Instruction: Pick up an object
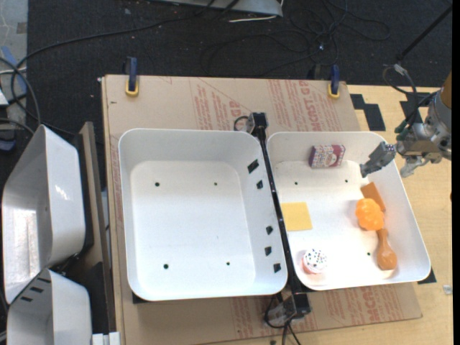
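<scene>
Right bin (338, 282) holds all the goods: an orange toy (375, 225) against the wall at 3 o'clock, a yellow square (297, 216) flat near the divider at 9, a spotted pink cup (314, 261) at 7, and a purple packet (327, 156) up at 12. The hand (392, 158) sits over the rim at 2 o'clock, just above the orange toy, fingers spread and nothing between them. Left bin (194, 214) lies alongside on the cardboard-topped table (215, 99), two clamps (131, 77) at its far edge.
</scene>
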`<state>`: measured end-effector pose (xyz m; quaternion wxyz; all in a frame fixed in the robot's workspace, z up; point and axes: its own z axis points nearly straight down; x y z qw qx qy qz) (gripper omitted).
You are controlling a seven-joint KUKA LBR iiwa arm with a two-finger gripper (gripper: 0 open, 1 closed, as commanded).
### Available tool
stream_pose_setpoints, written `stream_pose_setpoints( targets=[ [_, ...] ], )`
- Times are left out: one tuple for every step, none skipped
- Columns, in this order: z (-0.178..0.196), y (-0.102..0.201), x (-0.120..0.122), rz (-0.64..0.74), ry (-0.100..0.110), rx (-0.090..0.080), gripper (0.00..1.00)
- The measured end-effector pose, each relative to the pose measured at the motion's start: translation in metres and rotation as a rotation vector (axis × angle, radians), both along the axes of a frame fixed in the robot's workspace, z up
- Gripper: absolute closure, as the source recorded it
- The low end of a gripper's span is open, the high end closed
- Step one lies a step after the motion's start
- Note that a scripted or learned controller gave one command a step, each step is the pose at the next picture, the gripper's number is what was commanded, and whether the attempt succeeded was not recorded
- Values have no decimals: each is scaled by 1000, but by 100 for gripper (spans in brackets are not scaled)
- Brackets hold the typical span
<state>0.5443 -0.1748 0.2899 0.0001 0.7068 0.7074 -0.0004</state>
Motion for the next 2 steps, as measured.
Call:
stream_pose_setpoints(
  targets=[
    [-86, -30, -59, -8, 11, 3, 0],
    [16, 22, -53, 7, -12, -1, 0]
  ],
)
